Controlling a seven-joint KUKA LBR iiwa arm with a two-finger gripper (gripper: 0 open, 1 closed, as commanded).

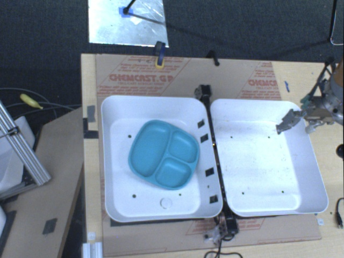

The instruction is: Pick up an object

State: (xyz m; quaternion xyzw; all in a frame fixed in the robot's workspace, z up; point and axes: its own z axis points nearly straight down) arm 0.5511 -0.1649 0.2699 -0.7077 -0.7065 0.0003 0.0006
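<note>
A blue divided plate (163, 153) with three compartments lies flat in the middle of the left bin (115, 117). A small pale round piece (165, 202) rests on the bin floor just in front of the plate. My gripper (295, 127) hangs over the far right corner of the right bin (269, 198), well away from the plate. It is open, and I see nothing between its fingers.
A black divider with clips (210, 160) runs between the two bins. Cardboard (140, 77) lies under them, with a yellow-handled clamp (159, 55) at its far edge. An aluminium frame (21, 155) stands at the left.
</note>
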